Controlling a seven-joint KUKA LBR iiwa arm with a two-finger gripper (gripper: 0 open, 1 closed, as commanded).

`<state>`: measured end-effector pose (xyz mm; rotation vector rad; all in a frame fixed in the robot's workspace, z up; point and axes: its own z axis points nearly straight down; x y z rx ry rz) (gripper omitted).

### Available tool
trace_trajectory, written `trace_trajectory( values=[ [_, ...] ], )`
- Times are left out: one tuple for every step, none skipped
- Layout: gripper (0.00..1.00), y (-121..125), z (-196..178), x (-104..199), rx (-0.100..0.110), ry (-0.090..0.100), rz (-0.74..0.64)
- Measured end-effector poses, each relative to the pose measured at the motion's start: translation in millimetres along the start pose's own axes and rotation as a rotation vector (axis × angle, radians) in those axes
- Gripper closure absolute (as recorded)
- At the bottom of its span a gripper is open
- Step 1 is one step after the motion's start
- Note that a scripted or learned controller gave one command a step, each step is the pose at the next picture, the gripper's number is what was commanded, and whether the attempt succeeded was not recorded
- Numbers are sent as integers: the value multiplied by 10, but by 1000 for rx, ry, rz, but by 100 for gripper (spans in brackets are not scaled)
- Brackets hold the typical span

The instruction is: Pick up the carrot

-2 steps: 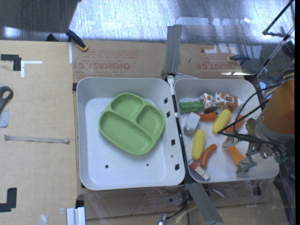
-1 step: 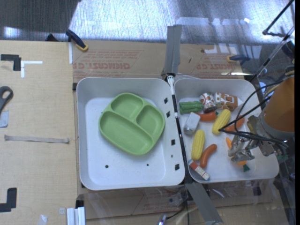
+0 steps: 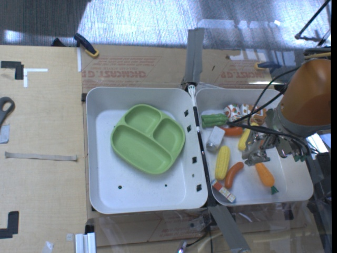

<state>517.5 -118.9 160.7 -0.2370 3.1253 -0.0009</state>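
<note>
The carrot (image 3: 265, 175) is orange with a small green tip. It lies at a slant near the front right of the right bin (image 3: 295, 194). My gripper (image 3: 255, 153) hangs over that bin just up and left of the carrot's thick end, close to it. The grey arm with its orange band (image 3: 310, 96) comes in from the right and hides part of the bin's far right side. I see nothing held in the gripper.
The right bin also holds a corn cob (image 3: 222, 161), a red sausage (image 3: 234, 174), a yellow piece (image 3: 245, 138), a green vegetable (image 3: 213, 119) and a white block (image 3: 215, 137). A green divided plate (image 3: 147, 138) lies in the left bin (image 3: 100, 157).
</note>
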Motion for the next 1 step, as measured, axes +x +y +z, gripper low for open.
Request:
trace_trajectory(
  values=[
    [0,-2,0,1,0,0,1]
  ],
)
